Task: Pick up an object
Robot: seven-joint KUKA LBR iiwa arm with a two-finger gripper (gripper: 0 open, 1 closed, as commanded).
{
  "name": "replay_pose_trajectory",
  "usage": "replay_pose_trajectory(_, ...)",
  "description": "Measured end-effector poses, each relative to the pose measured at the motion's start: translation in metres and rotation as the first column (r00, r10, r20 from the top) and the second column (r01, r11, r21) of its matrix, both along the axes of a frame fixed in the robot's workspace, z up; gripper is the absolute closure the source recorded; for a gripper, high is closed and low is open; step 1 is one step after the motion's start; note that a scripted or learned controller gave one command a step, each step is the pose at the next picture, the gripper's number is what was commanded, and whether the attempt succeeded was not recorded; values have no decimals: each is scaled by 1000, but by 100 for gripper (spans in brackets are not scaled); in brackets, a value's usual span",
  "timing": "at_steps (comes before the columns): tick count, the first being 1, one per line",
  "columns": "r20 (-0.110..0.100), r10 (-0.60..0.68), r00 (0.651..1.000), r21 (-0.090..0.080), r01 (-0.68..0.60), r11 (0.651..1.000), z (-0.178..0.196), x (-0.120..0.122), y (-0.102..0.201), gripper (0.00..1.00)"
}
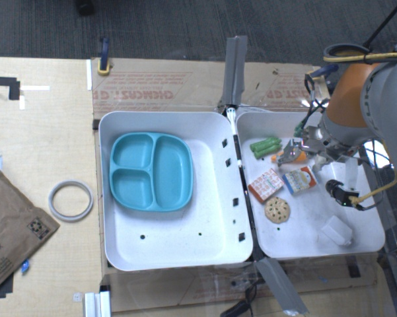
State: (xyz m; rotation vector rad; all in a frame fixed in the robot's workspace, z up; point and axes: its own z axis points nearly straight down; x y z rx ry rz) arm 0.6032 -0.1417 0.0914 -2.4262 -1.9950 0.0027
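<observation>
Orange piece [302,155] lies right under my tool [294,152], green bundle [265,145] just left; I cannot tell its opening. Crowded neighbours risk a glancing, empty grasp.

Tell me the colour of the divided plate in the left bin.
The divided plate is light blue, seen clearly in the camera view.

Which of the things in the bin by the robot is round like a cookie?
The cookie, tan with dark spots, near the right bin's front. The green beans are long, and the two packets have corners.
</observation>
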Motion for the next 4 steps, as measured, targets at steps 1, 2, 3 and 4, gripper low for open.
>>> replay_pose_trajectory(1,-1,2,1000,-1,-2,1000,9,0,-1,100)
replay_pose_trajectory(2,-1,2,1000,-1,-2,1000,9,0,0,0)
replay_pose_trajectory(3,-1,12,1000,1,-12,1000,-1,-47,2,0)
replay_pose_trajectory(4,-3,10,1000,1,-10,1000,8,-47,1,100)
